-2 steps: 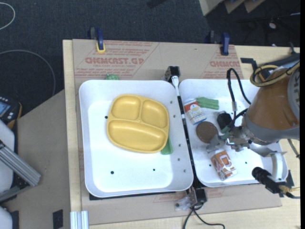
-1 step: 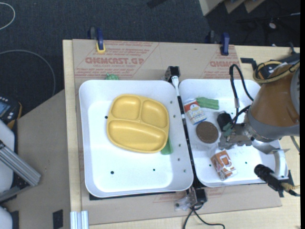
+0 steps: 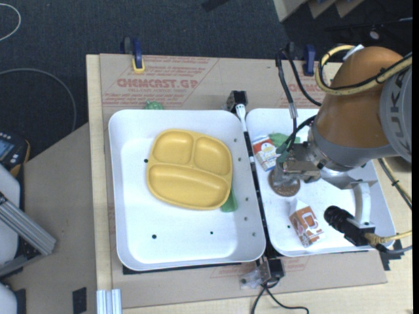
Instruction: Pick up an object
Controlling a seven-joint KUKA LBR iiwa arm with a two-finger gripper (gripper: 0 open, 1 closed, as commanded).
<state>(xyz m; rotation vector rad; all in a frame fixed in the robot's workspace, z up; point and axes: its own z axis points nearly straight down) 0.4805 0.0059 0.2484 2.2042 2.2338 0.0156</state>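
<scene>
pincer (image 3: pixel 296 169) poised at a brown disc (image 3: pixel 285 188), right bin (image 3: pixel 327 248).
state of pincer: apart or together cannot be told from this slant, and nothing is seen clamped in it. the disc lies just beside the pincer, toward the camera and slightly left, possibly partly under it. being round, it offers no long axis to align with. an orange packet (image 3: pixel 306 226) lies near the pincer on the camera side, its long axis slanting. a red-and-white carton (image 3: pixel 264 153) sits just left of the pincer. judgement: the disc is the nearest candidate, and a short descent by the single arm should reach it.
</scene>
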